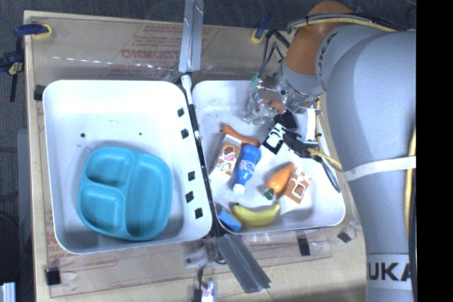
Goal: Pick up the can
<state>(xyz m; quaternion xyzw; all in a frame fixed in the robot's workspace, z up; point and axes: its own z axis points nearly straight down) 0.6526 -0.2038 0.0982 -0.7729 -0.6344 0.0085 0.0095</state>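
Observation:
My gripper (263, 104) hangs low over the far part of the right bin (212, 99), under the orange-banded wrist (304, 56). Silvery, glinting parts show at its tip, and I cannot tell whether these belong to the gripper or to a can. At the bin's near left corner a blue round-ended object (228, 219), possibly a can lying on its side, sits half hidden beside the banana (256, 213). It is far from the gripper.
The right bin also holds a blue-and-white bottle (245, 167), a carrot (278, 180), two small cartons (226, 156) (299, 187), a brown sausage (239, 133) and a black-and-white item (276, 138). A blue divided plate (126, 193) lies in the left bin (106, 99). The arm's body fills the right side.

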